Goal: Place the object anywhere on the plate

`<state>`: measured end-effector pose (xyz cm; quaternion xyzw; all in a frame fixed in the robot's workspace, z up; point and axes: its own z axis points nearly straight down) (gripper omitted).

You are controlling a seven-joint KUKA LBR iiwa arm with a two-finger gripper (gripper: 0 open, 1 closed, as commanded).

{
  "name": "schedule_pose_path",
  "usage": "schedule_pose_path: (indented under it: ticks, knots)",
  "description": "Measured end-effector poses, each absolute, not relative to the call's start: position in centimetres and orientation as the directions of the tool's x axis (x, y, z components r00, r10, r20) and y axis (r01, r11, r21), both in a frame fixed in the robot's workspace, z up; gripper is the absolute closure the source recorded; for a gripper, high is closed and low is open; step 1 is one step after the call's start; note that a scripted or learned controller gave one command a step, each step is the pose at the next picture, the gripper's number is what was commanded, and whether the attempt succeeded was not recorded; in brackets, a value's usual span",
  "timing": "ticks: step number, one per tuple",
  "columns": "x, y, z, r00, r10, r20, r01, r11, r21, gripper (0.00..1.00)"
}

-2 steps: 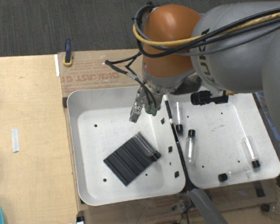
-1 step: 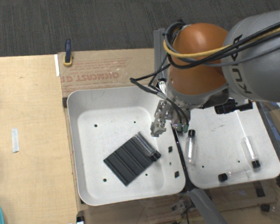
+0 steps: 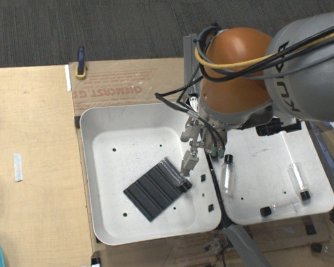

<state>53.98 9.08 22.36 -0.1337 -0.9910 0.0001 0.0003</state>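
One gripper (image 3: 187,171) frame centre, grip state unclear, low at ribbed black plate (image 3: 154,190) edge, seemingly to place a clear tube (image 3: 173,171)

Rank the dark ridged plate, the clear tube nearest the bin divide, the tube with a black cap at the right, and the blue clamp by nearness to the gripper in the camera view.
From the gripper:
1. Dark ridged plate, touching it, left bin.
2. Clear tube, just right, right bin.
3. Black-capped tube, right bin's far side.
4. Blue clamp, on the cardboard, top left.

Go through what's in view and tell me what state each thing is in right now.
Dark ribbed rectangular plate: flat in the left white bin, askew.
Clear plastic tubes with black caps: lying down in the right white bin.
Gripper: low at the plate's right corner.
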Motion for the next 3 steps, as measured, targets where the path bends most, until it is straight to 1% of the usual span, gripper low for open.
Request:
schedule_pose_path:
  ticks: [1, 2, 3]
  knots:
    - [60.9, 13.6, 25.6, -0.988, 0.152, -0.004, 0.152, 0.988, 0.001, 0.00]
    - [61.1, 13.4, 26.5, -0.988, 0.155, -0.007, 0.155, 0.988, 0.003, 1.00]
    - [58.2, 5.8, 29.1, -0.999, -0.049, -0.002, -0.049, 0.999, 0.000, 1.00]
